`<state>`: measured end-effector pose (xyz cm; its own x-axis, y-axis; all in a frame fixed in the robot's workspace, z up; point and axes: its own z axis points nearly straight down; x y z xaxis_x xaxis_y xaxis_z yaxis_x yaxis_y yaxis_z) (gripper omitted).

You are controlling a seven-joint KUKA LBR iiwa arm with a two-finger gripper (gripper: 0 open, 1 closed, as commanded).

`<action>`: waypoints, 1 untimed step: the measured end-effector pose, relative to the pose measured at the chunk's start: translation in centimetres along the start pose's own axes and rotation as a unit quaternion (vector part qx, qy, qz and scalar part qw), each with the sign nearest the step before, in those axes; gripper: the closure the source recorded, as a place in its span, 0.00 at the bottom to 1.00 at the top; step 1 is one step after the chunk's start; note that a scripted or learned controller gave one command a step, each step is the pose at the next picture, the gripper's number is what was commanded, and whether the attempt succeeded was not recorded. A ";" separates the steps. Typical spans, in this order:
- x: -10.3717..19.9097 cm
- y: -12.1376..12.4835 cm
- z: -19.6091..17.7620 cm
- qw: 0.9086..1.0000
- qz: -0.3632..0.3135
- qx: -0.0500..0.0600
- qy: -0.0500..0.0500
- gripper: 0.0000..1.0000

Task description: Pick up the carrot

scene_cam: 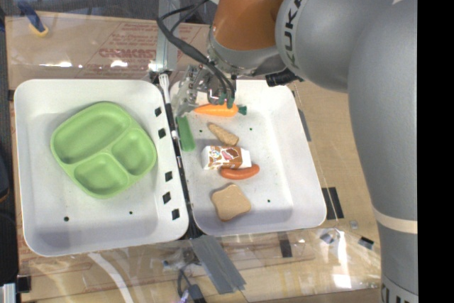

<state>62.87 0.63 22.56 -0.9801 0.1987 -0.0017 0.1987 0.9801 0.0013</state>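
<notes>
Where the jaws (206, 92) hover, grip unclear, orange carrot (215, 110), green-tipped, lying flat.

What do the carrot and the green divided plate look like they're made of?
The carrot looks like moulded toy plastic: flat, uniform orange with a dark green stub end, though it is too small to be sure. The green plate in the left bin looks like smooth, semi-matte plastic: even lime colour, rounded moulded compartment rims, soft highlights.
</notes>
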 end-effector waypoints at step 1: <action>5.1 0.4 3.0 0.996 -0.086 0.001 0.002 1.00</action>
<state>57.93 2.02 19.53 -0.9996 0.0273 0.0014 0.0273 0.9996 -0.0001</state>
